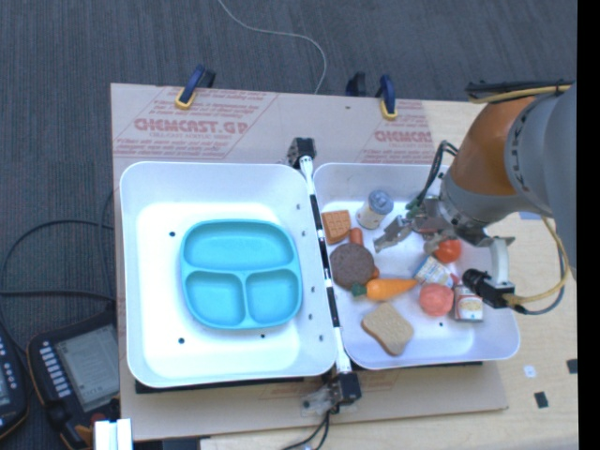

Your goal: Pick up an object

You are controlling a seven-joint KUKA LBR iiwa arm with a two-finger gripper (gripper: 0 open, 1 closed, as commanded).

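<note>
The grey arm with the orange band (511,162) reaches into the right white bin (487,345), while the left white bin (155,279) carries a light blue plastic tray with 3 compartments (242,273). The 2-finger gripper (398,234) stands wide open and grips nothing, above the bin floor between a small grey-capped bottle (377,206) and an orange plastic carrot (392,289).

On the cardboard sheet (234,125) covering my bench, red print behind the left bin reads roughly "CHEMCAST GP". Behind the right bin the same red print shows partly, too cut off to read.
</note>
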